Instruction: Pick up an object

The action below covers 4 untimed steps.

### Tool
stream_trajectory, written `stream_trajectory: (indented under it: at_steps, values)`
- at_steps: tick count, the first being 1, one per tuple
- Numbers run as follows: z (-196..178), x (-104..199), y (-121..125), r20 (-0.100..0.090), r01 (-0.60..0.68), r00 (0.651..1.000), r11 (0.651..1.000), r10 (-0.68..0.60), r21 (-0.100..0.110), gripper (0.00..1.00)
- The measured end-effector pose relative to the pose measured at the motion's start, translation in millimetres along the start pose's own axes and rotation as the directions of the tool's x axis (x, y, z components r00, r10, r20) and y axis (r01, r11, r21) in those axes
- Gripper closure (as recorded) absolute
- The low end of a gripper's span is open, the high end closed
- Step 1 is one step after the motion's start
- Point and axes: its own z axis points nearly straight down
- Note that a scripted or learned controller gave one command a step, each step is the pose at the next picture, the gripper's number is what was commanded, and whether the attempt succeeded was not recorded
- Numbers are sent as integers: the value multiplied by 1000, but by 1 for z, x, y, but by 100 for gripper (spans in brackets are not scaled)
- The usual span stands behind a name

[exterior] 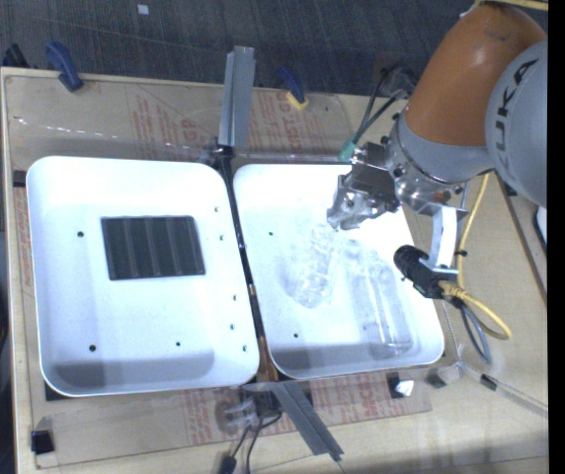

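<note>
Dark carpet surrounded the tabletop, which bore two white bins. We saw two clear plastic bottles in the right bin: one near its middle, the other toward the near right corner. We saw the pincer hanging just above the first bottle's upper end; we could not tell how far it was open. A dark ribbed panel lay in the left bin.

Grey arm, orange band, yellow cable
</note>
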Motion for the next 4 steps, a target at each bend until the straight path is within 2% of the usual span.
stream_trajectory:
  at_steps: [1, 2, 3, 4]
  values:
    - [19, 33, 26, 1, 381, 925, 925, -381, 1, 100]
    - [84, -2, 72, 0, 320, 948, 948, -320, 4, 100]
    - [74, -1, 72, 0, 324, 946, 946, -324, 5, 100]
    - [142, 36, 111, 0, 185, 983, 983, -185, 1, 100]
